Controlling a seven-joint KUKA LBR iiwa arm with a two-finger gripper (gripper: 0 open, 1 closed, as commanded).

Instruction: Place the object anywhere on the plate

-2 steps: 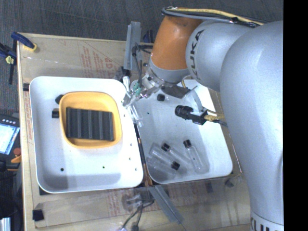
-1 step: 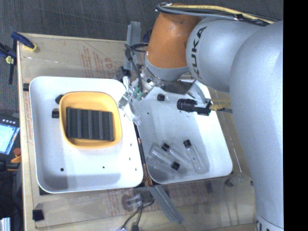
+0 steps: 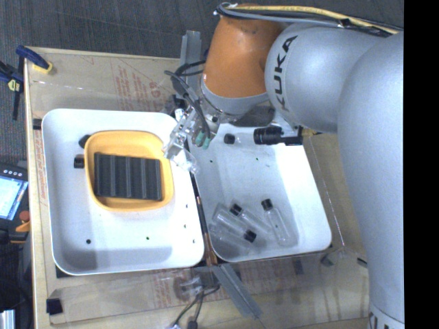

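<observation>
A yellow plate (image 3: 116,140) lies in the left bin (image 3: 103,252), with a dark ridged block (image 3: 130,177) resting on it. Clear vials with black caps lie at the front of the right bin (image 3: 302,184): one (image 3: 276,221) on the right, another (image 3: 233,216) left of it, and a third (image 3: 236,235) by the front wall. My gripper (image 3: 180,141) hangs over the strip between the two bins, just off the plate's right rim. Whether anything sits in it is unclear; its tip looks pale and translucent against the white bin.
The grey arm and its orange band (image 3: 236,53) cover the back of the right bin. Two small black bits (image 3: 81,151) lie left of the plate. Blue clamps (image 3: 31,57) sit at the bench's far left corner, and a screen (image 3: 10,197) stands at the left edge.
</observation>
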